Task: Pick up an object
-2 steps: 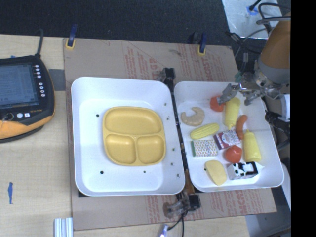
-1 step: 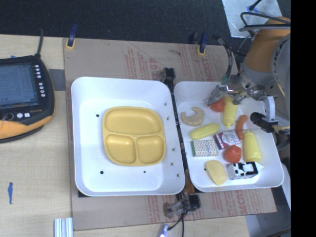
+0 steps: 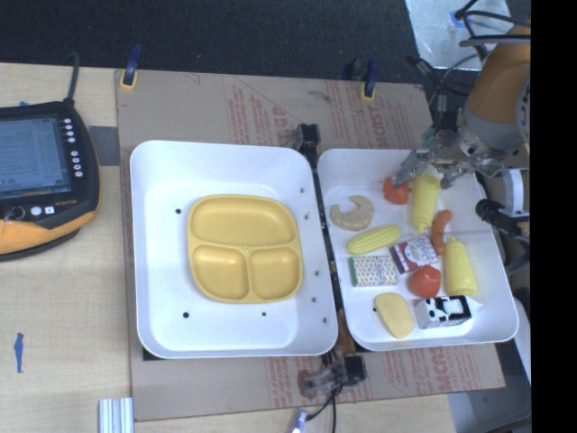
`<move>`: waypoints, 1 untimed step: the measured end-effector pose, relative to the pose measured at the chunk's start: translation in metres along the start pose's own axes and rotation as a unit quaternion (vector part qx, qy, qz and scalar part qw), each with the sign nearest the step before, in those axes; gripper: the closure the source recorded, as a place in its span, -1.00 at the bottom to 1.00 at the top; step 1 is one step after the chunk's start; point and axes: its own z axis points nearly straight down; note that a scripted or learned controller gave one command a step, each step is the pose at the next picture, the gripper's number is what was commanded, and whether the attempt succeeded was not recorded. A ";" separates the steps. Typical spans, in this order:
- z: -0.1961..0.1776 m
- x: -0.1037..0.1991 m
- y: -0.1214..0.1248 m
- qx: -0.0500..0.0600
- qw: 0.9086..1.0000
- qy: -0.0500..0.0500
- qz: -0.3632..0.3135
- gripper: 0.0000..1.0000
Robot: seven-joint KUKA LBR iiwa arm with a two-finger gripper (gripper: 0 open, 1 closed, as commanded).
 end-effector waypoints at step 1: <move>0.048 0.013 -0.078 0.003 1.000 0.000 -0.002 -1.00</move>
